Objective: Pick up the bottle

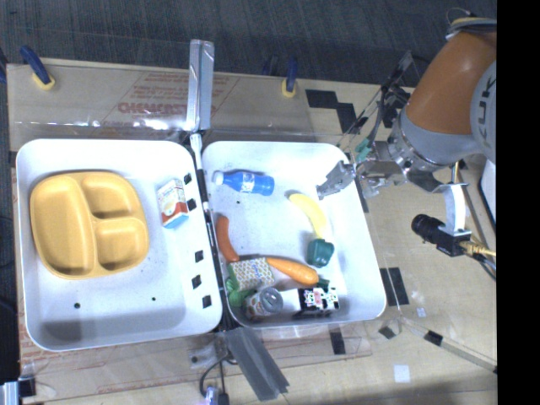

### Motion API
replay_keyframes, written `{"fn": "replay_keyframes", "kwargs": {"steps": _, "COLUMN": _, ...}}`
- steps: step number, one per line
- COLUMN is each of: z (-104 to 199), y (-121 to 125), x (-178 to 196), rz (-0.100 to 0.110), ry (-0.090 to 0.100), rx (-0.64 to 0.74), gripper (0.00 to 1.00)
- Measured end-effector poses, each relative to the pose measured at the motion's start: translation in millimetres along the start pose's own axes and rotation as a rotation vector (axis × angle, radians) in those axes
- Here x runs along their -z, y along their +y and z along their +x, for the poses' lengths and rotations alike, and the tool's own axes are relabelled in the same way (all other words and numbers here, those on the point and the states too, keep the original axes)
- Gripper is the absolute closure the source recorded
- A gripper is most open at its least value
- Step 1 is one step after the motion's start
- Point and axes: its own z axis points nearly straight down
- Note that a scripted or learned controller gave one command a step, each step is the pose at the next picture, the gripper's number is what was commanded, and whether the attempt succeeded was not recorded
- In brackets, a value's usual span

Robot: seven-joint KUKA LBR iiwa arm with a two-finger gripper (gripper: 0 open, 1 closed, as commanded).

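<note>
Reaching in over the right bin [359, 260], the gripper [337, 178] hangs at its upper right edge, fingers apparently apart and holding nothing, though they are small and blurred. The bottle [245, 181] lies on its side at the bin's upper left, well apart; light, smooth plastic likely to roll, best pinched across its middle.

You get one fixed camera, high over the table [405, 251], tilted down; both white bins [51, 327] sit mid-frame, moderately far, arm [447, 83] right of them.
</note>
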Motion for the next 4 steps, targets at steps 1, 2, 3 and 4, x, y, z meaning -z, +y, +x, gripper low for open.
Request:
{"fn": "replay_keyframes", "kwargs": {"steps": 1, "z": 27.3, "y": 35.9, "x": 9.7, "rz": -0.003, "ry": 0.0, "rx": -0.228, "gripper": 0.0}}
{"fn": "replay_keyframes", "kwargs": {"steps": 2, "z": 45.2, "y": 61.8, "x": -158.2, "rz": 0.002, "ry": 0.0, "rx": -0.189, "gripper": 0.0}}
{"fn": "replay_keyframes", "kwargs": {"steps": 3, "z": 46.1, "y": 62.3, "x": -147.8, "rz": 0.003, "ry": 0.001, "rx": -0.185, "gripper": 1.0}}
{"fn": "replay_keyframes", "kwargs": {"steps": 4, "z": 84.7, "y": 103.9, "x": -188.3, "rz": 0.021, "ry": -0.002, "rx": -0.298, "gripper": 1.0}}
